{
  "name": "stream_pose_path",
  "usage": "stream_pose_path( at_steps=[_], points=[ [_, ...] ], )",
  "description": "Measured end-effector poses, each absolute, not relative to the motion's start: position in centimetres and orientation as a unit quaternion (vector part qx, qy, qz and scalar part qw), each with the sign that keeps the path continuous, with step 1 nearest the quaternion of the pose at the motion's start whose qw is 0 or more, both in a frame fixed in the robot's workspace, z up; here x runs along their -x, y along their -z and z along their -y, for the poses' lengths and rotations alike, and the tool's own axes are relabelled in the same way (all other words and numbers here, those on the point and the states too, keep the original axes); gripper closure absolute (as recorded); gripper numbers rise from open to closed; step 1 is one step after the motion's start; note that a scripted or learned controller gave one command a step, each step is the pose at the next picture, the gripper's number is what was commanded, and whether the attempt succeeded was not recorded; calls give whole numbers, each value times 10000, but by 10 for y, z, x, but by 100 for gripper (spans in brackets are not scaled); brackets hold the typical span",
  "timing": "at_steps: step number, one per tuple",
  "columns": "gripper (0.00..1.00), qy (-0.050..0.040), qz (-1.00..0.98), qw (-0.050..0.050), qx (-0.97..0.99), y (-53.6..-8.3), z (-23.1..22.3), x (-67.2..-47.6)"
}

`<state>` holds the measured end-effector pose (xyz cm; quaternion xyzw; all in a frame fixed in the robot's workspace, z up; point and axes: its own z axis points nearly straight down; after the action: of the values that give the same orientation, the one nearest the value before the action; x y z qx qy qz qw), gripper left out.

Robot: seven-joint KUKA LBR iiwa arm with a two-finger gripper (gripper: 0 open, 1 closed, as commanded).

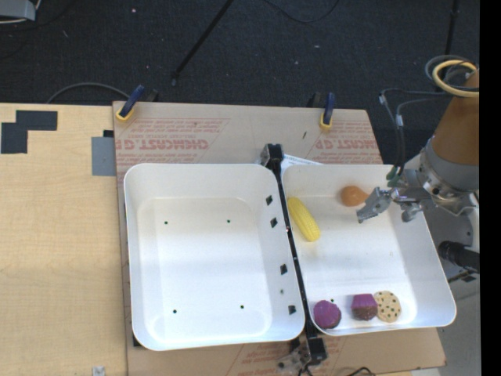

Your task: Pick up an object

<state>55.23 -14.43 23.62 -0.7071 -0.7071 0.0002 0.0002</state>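
Two white bins: the left bin (203,257) and right bin (376,265). At right, the gripper (389,205) hangs spread open, holding nothing, beside an orange ball (353,196). Corn (304,218) lies center; purple ball (327,314), purple block (364,306) and cookie (387,306) lower right.

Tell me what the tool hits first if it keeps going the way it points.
The tool points left and a bit down across the right bin. Probably the bin floor comes first; the orange ball sits just above that line. Further along lies the corn. Height is unclear.
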Motion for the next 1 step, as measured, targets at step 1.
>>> stream_pose_path(
  at_steps=[1],
  points=[
    [0, -5, 7063, -2, 7079, -246, 199, -596]
  ],
)
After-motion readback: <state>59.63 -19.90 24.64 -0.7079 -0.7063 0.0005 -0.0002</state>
